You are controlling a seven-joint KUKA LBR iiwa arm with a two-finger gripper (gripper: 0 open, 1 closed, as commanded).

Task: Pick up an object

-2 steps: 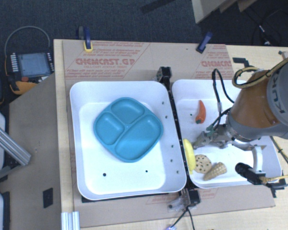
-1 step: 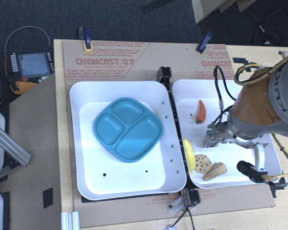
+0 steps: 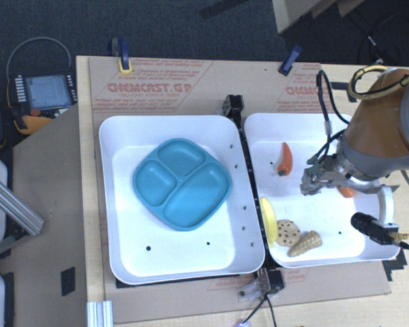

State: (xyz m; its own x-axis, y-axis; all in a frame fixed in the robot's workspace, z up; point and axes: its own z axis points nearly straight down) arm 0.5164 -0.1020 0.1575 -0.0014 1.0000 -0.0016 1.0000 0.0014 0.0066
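My gripper [image 3: 315,180] hangs over the middle of the right bin [image 3: 330,131], reaching in from the right. An orange carrot with a green tip [image 3: 285,159] lies just to its upper left, apart from it. A small orange piece [image 3: 347,192] peeks out right beside the wrist. Along the bin's front lie a yellow banana-like piece [image 3: 268,218] against the left wall, a speckled cookie [image 3: 288,231] and a tan ice-cream cone [image 3: 305,243]. Nothing shows between the gripper's tips.
The left bin [image 3: 123,244] holds a blue divided plate [image 3: 182,182] near its centre. A black clamp [image 3: 232,105] sits at the back between the bins. Cardboard covers the bench around both bins.
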